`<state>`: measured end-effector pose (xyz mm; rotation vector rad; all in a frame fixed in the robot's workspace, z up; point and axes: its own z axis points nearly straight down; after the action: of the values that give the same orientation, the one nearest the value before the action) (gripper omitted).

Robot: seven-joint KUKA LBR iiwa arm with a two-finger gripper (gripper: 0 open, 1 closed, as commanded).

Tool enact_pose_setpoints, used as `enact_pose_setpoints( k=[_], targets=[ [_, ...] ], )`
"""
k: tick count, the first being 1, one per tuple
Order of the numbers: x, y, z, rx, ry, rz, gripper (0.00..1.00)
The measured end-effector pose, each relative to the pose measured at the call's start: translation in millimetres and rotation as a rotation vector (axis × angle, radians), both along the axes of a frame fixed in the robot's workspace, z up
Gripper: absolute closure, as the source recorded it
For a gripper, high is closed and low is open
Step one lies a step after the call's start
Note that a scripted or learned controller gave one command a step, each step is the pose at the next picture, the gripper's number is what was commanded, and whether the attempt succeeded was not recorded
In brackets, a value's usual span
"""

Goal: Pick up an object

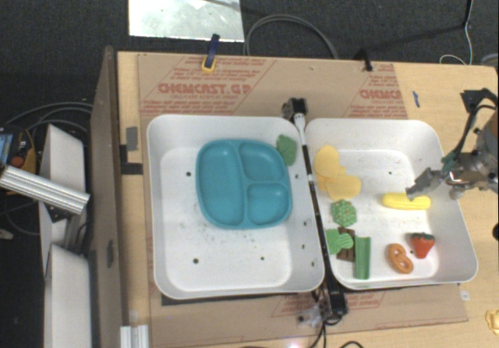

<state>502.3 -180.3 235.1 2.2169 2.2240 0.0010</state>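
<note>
Camera view looks down at a slant on the bench (257, 77), with two white bins side by side on it. Nearest, along the front wall of the right bin (456, 214), sit a green block (362, 256), a green leafy toy (337, 241), an orange pretzel (400, 258) and a red strawberry (422, 245). They lie loose and scattered, as things tipped in for grasping trials would, none stacked on another. A little further back is a brown-and-green piece (344, 214) near the divider, then a yellow banana (406, 201) toward the right wall, and beyond those a larger yellow lump (335, 173).

The left bin (175, 182) holds a blue divided plate (243, 183) near its middle, with a small green piece (287, 149) just past the plate's far right corner.

The end effector (431, 179) hangs over the right bin's right side, just beside the banana's far end; I judge the banana the likeliest target. Nothing shows between its fingers, and whether they are spread or closed I cannot tell, since the metal parts blur together. The arm is cut off at the right edge, so its pose is hidden. Whether the tip touches the banana or hovers above it is unclear.
</note>
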Motion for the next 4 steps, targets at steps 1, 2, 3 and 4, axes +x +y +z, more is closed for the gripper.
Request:
enact_pose_setpoints(
  k=[1, 2, 3, 4],
  targets=[
    [-15.9, -3.0, -111.1, 0.003, 0.010, -0.003, 0.00],
    [33.0, 4.7, -152.8, 0.001, -0.001, 0.003, 0.00],
    [56.9, 81.3, -19.1, 0.001, -0.012, 0.010, 0.00],
    [63.7, 89.4, -124.1, 0.002, 0.008, 0.003, 0.00]
  ],
)
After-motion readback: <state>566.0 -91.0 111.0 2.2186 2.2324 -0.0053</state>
